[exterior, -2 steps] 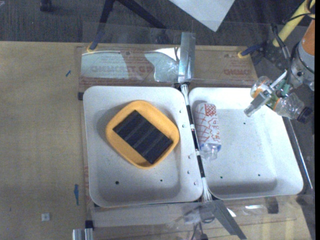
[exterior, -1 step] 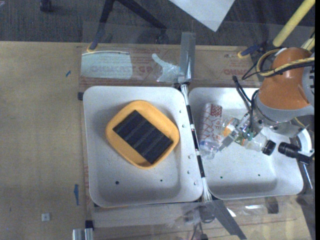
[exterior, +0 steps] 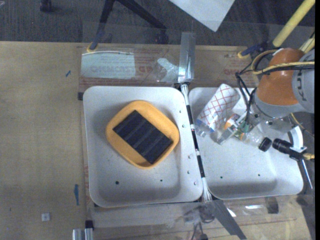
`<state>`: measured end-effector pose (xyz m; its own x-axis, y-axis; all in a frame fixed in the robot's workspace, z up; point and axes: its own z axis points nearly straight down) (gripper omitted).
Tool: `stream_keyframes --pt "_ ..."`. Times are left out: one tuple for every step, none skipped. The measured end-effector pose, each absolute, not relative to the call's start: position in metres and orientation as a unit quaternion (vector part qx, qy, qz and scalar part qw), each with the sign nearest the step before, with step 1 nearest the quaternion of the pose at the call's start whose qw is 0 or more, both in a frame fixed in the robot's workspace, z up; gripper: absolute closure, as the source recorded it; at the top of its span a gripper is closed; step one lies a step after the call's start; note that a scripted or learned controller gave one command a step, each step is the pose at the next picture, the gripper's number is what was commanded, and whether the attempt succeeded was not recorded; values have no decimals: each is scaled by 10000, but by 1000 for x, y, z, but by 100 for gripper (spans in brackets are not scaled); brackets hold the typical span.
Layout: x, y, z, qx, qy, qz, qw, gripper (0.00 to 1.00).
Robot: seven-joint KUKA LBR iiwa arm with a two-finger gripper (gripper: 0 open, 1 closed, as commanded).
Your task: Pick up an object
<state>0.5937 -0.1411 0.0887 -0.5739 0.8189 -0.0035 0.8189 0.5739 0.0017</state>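
Note:
A yellow pad with a black ridged top (exterior: 142, 134) lies tilted in the left bin (exterior: 100, 179). In the right bin (exterior: 250, 176), a white packet with a red lattice print (exterior: 218, 104) rests against the far left corner. Small clear and coloured bits (exterior: 225, 129) are heaped just below it. My gripper (exterior: 243, 125) reaches down from the orange-banded wrist (exterior: 275, 81) into the right bin's far side. Its tip sits right beside that heap, to the right of the packet. The wrist and clutter hide the tip.
A black plug and cables (exterior: 274, 144) hang off the wrist over the right bin. A metal strip (exterior: 187, 56) and a taped label (exterior: 107, 65) lie on the bench behind the bins. A ridge (exterior: 195, 144) divides the two bins.

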Motion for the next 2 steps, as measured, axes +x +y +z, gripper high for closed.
stream_keyframes --pt "639 -135 88 4547 8906 -11 34 0" --pt "664 -135 87 4731 8810 -45 -58 0"
